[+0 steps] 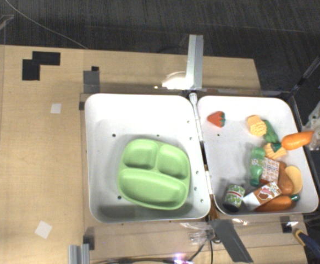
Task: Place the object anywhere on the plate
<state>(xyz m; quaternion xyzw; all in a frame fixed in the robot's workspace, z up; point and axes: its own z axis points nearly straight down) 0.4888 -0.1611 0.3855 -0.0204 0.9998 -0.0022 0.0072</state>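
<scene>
bright even overhead light | soft shadow beside plate (155,173) | sharp focus

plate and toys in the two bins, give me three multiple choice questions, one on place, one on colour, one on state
1. Where is the plate?
A. left bin
B. right bin
C. on the bench outside both bins

2. What colour is the plate?
A. white
B. green
C. orange

3. How is the plate loaded?
A. a strawberry lies on it
B. a can stands on it
C. nothing lies on it

Answers: 1 A, it sits in the left bin. 2 B, it is light green against the white bin. 3 C, its three sections are bare, and the strawberry and can lie in the right bin.
</scene>
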